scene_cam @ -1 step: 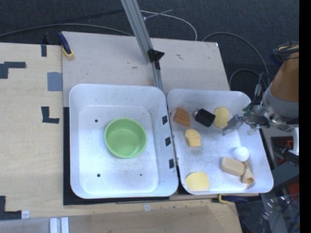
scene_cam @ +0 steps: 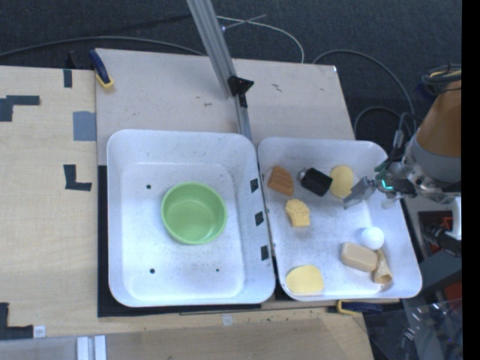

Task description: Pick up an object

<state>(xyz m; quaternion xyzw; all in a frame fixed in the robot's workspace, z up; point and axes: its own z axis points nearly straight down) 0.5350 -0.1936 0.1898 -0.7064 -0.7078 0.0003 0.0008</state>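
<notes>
Pincer [scene_cam: 358, 193] low over right bin [scene_cam: 330, 150], beside yellow ball [scene_cam: 342, 178] — finger state cannot be told, nothing seen held. Black block [scene_cam: 316, 181] just left. Approach step, by judgement — next calls for centring over ball.

Far to the left of the pincer [scene_cam: 365, 189] lies the light wooden table [scene_cam: 37, 201] with dark tape marks [scene_cam: 75, 177] (some grey). Up and to its left a pale beige board [scene_cam: 187, 88] carries a slanted grey metal pole [scene_cam: 214, 36]. Dark blue-grey carpet floor [scene_cam: 337, 13] spreads above it, crossed by thin pale cables [scene_cam: 277, 30].
</notes>
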